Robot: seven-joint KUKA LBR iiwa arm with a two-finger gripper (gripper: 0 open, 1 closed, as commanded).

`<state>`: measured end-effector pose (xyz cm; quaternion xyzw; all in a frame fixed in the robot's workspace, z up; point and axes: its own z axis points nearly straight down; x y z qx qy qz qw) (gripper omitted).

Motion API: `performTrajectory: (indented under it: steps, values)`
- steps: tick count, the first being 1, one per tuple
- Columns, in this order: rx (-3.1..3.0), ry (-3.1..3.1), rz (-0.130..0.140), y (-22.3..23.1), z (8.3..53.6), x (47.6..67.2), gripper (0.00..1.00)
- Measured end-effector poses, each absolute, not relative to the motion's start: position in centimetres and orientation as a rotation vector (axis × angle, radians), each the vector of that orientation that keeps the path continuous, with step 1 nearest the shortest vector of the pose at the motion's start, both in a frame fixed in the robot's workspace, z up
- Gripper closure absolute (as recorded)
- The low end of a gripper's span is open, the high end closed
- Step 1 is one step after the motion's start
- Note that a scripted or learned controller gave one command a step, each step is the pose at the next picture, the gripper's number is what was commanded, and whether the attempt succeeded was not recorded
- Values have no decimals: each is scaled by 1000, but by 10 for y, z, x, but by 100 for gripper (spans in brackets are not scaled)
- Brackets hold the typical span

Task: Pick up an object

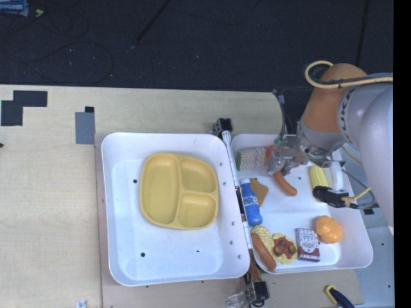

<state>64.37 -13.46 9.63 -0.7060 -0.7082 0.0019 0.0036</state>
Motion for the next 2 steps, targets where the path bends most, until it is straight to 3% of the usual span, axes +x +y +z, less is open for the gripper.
performTrajectory:
  steps: [1, 2]
  values:
    - [-2216, -2220, 5, -45, 186, 596, 100]
    - [-2217, -2219, 7, -13, 221, 563, 100]
